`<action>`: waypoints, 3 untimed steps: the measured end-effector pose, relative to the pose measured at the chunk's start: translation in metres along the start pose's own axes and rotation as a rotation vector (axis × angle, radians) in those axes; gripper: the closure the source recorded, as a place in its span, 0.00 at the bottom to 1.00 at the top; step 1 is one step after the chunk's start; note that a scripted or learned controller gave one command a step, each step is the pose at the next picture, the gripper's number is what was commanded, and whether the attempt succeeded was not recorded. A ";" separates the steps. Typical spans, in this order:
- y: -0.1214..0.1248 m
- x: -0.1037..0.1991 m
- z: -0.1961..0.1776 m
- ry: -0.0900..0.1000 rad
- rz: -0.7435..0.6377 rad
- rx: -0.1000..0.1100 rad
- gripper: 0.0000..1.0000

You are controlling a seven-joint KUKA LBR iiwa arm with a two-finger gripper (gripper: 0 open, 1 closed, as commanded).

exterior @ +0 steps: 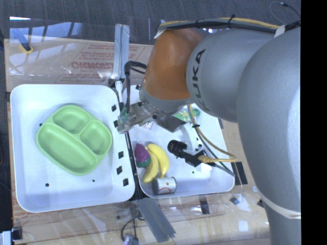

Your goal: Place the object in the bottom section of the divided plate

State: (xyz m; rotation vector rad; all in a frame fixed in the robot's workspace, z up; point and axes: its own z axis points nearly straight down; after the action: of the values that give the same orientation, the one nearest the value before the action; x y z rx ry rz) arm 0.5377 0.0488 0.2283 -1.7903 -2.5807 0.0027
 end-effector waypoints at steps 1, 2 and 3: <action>0.067 -0.024 -0.043 0.000 -0.071 -0.001 1.00; 0.012 -0.011 -0.151 0.000 -0.018 -0.002 1.00; -0.056 -0.005 -0.146 0.000 0.156 0.001 1.00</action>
State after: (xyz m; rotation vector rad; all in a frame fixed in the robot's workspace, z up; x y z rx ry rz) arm 0.4874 0.0243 0.3748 -1.9858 -2.4323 0.0041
